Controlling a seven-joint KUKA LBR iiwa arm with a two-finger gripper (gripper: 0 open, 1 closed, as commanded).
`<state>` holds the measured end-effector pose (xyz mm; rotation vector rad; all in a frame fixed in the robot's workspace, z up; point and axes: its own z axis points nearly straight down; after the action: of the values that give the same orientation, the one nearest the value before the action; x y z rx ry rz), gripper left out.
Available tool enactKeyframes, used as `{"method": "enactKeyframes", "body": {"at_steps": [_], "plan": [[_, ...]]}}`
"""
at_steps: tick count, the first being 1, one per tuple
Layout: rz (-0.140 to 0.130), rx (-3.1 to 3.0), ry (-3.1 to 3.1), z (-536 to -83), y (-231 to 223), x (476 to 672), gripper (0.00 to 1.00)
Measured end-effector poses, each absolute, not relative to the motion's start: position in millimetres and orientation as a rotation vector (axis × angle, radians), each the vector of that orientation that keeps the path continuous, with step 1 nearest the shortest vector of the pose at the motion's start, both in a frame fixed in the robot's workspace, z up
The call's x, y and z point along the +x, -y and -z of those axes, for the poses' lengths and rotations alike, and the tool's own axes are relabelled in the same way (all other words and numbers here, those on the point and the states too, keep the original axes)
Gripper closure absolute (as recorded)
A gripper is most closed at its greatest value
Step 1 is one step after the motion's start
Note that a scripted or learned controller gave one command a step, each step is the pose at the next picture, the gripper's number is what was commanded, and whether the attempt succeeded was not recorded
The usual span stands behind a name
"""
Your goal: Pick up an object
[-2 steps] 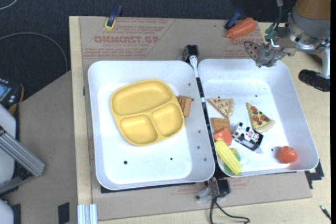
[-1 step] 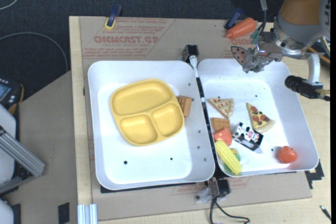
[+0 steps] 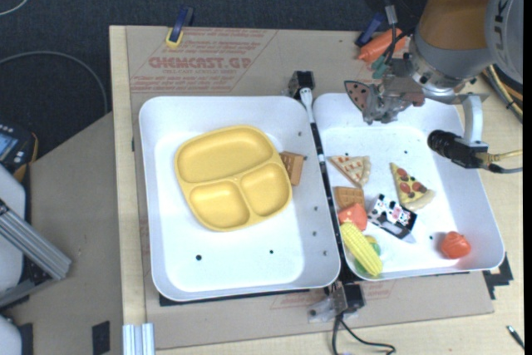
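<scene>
My gripper [image 3: 384, 109] hangs over the far left corner of the right bin [image 3: 486, 216], under the grey wrist with its orange band. A dark brown, flat piece [image 3: 359, 95] lies just left of it at the bin's rim; whether it touches the gripper is unclear. Below it in the bin lie a waffle-patterned wedge [image 3: 352, 169], a pizza slice [image 3: 411, 185], a brown block [image 3: 349, 197], a red piece [image 3: 353, 216], a corn cob [image 3: 362, 249], a black-and-white toy [image 3: 392, 217] and a red tomato [image 3: 455, 244].
The left bin [image 3: 166, 253] holds a yellow divided plate [image 3: 233, 176] with a small brown block [image 3: 293, 167] against its right side. A black cylinder [image 3: 453, 147] on a bracket juts from the arm over the right bin. Cables run along the divider.
</scene>
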<state>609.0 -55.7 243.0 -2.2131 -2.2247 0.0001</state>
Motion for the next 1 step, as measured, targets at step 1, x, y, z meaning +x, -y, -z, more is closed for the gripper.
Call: {"method": "enactKeyframes", "body": {"at_steps": [1], "plan": [[-0.002, -2.212, 2.223, -224.6, 8.3, 589.7, 1.00]]}}
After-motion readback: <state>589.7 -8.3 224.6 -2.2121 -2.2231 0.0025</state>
